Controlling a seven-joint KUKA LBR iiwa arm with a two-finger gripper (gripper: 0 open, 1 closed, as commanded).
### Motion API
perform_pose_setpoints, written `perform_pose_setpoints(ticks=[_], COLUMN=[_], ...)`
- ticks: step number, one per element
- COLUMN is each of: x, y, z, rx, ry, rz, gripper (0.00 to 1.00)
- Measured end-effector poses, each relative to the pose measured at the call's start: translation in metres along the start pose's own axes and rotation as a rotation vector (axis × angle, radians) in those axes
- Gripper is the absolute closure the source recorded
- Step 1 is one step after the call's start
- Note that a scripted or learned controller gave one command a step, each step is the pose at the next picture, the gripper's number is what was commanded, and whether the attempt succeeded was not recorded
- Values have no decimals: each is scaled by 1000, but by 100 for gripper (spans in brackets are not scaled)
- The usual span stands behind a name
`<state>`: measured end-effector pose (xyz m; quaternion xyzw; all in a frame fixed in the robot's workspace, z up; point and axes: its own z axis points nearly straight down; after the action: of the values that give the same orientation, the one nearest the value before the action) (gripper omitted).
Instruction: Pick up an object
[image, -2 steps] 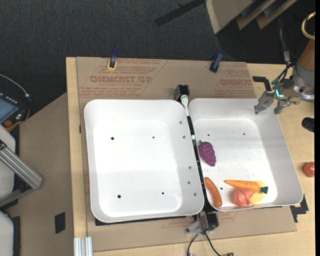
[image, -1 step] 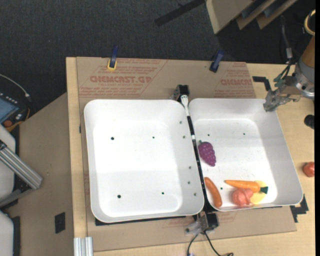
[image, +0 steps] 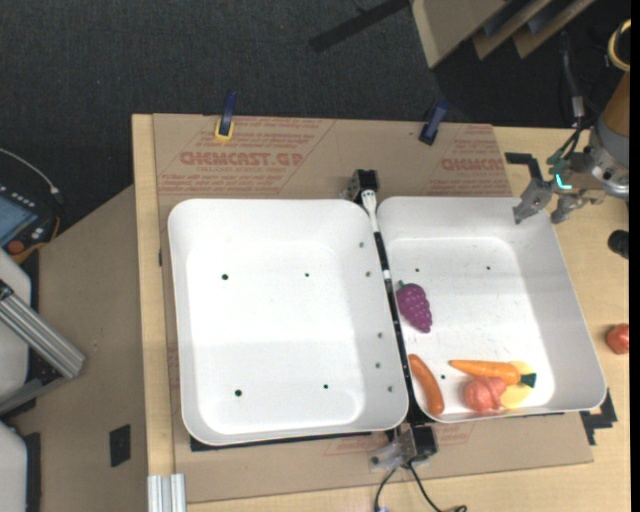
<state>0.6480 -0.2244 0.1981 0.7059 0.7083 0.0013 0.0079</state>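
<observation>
Two white bins sit side by side on the counter (image: 300, 150); the left bin (image: 270, 320) carries nothing I can make out, and the right bin (image: 480, 250) holds all the items.

Gripper (image: 548, 203) hangs over the right bin's far right corner, above the rim. Jaws stand apart, nothing between them. Arm enters from the right.

Progress, as judged: early. No object lifted, no contact yet. Left to do: choose a target, travel to it, descend, close, lift.

Candidates, all placed relative to the right bin:
- Purple grapes (image: 414, 306), by the bin's left wall, about mid-length. Long axis runs roughly near-to-far, slightly slanted.
- Red sausage-like piece (image: 427, 384), near left corner. Long axis slants from far-left to near-right.
- Carrot (image: 485, 369), near the front wall. Long axis lies almost across the bin, tip pointing left, dark green stub at the right end.
- Pink lump (image: 482, 395) and a small yellow piece (image: 513, 397), touching or nearly so, just below the carrot.

All of these are well apart from the gripper. A red item (image: 617, 339) lies outside the bin, to its right.
</observation>
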Motion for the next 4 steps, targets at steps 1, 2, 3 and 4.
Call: perform_pose_setpoints(ticks=[1, 2, 3, 4], x=[-1, 0, -1, -1], y=[1, 1, 2, 2], z=[-11, -11, -22, -21], rx=[-5, -4, -9, -8], ry=[-2, -2, -5, -5], rz=[-1, -1, -1, -1], gripper=[100, 0, 100, 0])
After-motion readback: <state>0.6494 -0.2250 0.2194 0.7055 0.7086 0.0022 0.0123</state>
